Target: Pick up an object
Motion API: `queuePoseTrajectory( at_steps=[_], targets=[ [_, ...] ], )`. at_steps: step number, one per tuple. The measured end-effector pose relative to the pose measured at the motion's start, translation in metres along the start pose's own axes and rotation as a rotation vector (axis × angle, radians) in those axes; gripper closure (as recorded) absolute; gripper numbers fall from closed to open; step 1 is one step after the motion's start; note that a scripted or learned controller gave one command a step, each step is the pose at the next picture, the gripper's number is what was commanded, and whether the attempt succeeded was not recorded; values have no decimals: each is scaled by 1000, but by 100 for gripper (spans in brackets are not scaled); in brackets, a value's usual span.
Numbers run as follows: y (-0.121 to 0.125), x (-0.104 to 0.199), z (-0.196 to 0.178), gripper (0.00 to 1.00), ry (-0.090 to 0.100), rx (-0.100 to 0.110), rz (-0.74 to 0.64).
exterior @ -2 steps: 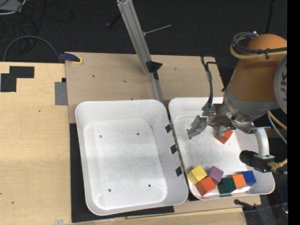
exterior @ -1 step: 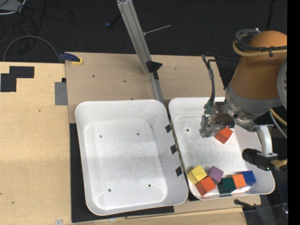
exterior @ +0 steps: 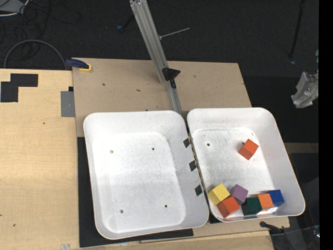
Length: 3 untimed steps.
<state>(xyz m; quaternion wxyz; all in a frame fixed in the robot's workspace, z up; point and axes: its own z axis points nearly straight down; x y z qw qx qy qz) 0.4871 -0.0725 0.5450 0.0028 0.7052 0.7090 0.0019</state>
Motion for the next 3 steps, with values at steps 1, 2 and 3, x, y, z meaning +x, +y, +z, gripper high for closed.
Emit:
queuePoseTrajectory(
  at_steps=[1, 2, 3],
  targets=[
    [0, 163, 17, 100, 1, 13, -2],
    [0, 160, 17, 0, 1, 12, -1],
    [46, 151, 5, 0, 0, 8, 5]
  ],
)
